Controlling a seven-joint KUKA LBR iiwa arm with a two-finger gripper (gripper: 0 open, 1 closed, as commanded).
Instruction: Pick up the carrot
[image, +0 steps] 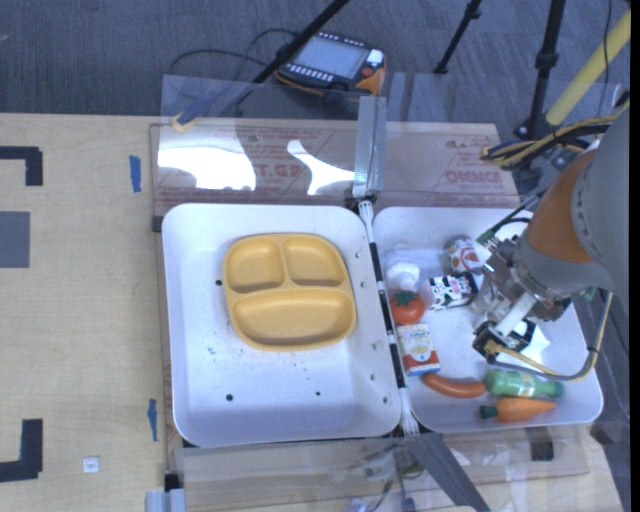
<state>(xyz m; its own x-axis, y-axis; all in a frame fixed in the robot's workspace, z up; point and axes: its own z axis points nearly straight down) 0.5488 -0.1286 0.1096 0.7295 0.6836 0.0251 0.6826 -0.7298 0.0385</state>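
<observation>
1. Lying at the front edge of the right bin (590, 400), near its front-right corner — carrot (524, 408), orange body, not yet lifted.
2. Long axis running roughly left to right across the view; green leafy stub toward the left, tapered tip toward the right, by the look of it.
3. Touching or just beside, on the far side: a green bottle-shaped toy (520, 384), parallel to it. A little to the left, a red-orange sausage shape (455, 386).
4. Hovering above and behind these, tool (500, 335) — opening cannot be told from this angle; nothing seen held.
5. Best approach, as a judgement: come down toward the front rim, close across the short width, mid-body — keeping clear of the green toy and the bin wall.
</observation>
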